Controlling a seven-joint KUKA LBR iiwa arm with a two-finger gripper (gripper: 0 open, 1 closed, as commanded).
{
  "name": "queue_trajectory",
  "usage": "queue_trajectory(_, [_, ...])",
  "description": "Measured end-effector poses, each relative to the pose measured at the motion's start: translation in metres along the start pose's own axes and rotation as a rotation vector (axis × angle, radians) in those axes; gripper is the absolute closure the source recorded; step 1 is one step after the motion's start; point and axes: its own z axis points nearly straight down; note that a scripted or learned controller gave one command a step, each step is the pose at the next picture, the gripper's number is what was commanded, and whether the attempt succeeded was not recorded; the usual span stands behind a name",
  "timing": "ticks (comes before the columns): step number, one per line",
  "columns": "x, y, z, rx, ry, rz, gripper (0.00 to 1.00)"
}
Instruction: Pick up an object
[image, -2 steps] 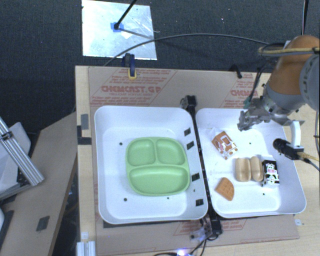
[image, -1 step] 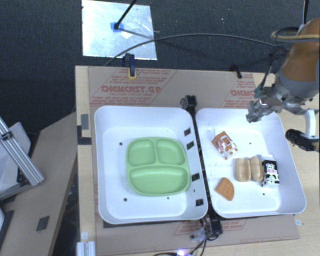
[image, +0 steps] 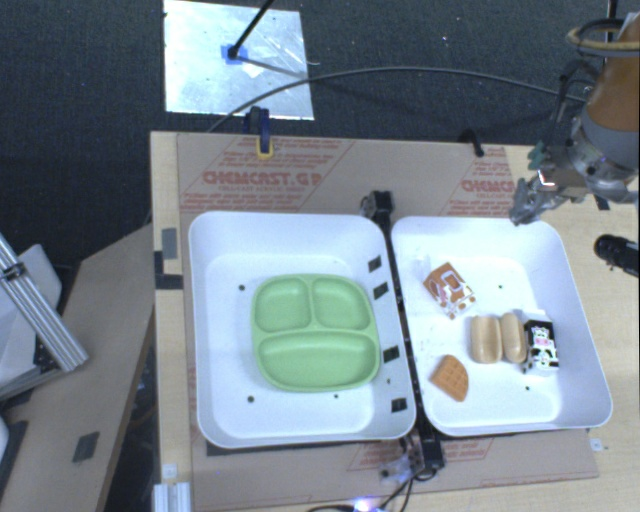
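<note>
While the gripper (image: 527, 207) hovers over the right bin's (image: 575, 290) far rim, its state can't be told.

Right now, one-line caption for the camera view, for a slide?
Gripper above the right bin's far rim; hot dog, waffle, two cartons inside; green tray in the left bin.

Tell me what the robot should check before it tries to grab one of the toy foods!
1. Things to pick are in the right bin: ok, a small box, a hot dog bun, a waffle and a cow-print carton.
2. Gripper is above a target: not ok, it sits at the bin's far rim.
3. Fingers are open: cannot tell, too blurred.
4. Box stands apart from its neighbours: ok.
5. Bun is free to grab: not ok, the carton looks to be touching it.
6. Green plate is out of the way: ok, in the left bin.
</note>
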Motion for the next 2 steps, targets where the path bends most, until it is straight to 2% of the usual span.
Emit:
queue_trajectory(1, [0.044, 0.000, 0.010, 0.006, 0.003, -0.002, 1.00])
queue_trajectory(2, [0.092, -0.012, 0.012, 0.007, 0.003, -0.002, 1.00])
